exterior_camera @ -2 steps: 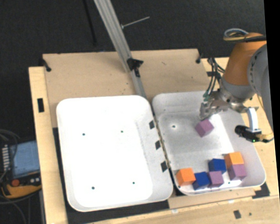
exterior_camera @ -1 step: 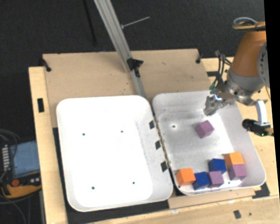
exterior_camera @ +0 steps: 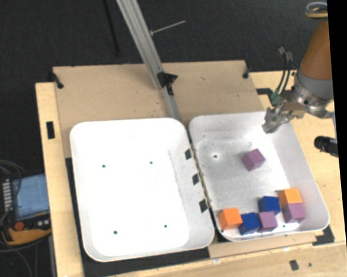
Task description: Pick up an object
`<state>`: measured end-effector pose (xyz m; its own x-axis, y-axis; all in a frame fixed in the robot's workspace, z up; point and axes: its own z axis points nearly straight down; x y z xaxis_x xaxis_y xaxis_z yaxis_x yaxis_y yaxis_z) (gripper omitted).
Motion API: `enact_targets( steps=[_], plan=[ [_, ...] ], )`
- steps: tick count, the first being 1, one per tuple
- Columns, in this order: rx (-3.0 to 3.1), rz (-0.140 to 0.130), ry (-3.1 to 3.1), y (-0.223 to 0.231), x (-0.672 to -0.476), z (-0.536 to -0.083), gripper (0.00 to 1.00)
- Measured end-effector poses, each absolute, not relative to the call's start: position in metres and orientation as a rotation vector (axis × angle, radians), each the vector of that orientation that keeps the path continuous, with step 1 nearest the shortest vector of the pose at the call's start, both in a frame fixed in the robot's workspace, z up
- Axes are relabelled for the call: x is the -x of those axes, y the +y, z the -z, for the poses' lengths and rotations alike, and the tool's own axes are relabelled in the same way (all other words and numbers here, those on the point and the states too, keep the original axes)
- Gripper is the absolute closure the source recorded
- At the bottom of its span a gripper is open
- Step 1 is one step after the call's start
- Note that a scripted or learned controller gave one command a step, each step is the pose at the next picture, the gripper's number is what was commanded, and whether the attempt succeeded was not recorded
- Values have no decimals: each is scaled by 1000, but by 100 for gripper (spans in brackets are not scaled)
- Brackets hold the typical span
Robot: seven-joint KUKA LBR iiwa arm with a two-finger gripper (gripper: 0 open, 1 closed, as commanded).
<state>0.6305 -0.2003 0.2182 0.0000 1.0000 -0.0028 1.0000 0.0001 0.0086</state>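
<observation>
My gripper (exterior_camera: 272,123) hangs over the far right corner of the right bin (exterior_camera: 221,138), with nothing seen between its fingers. A purple cube (exterior_camera: 253,159) lies alone near the bin's middle, below and left of the gripper. Along the bin's near edge sit an orange cube (exterior_camera: 230,217), a blue cube (exterior_camera: 250,223), a purple cube (exterior_camera: 268,220), another blue cube (exterior_camera: 269,204), an orange cube (exterior_camera: 290,197) and a purple cube (exterior_camera: 295,212).
The left bin (exterior_camera: 132,186) lies beside the right one, joined by black clips (exterior_camera: 196,179). A slanted metal rail (exterior_camera: 148,47) runs from the top down to the bins' far edge. Cables and a blue device (exterior_camera: 28,197) sit left of the bench.
</observation>
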Motion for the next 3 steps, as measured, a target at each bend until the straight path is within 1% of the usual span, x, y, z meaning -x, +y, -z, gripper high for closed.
enact_targets(
  steps=[1, 2, 3],
  plan=[
    [-2217, -3, 2221, -201, -631, -224, 100],
    [-2214, -2, 2229, -150, -611, -235, 100],
    [-2213, -4, 2230, -98, -603, -245, 100]
  ],
)
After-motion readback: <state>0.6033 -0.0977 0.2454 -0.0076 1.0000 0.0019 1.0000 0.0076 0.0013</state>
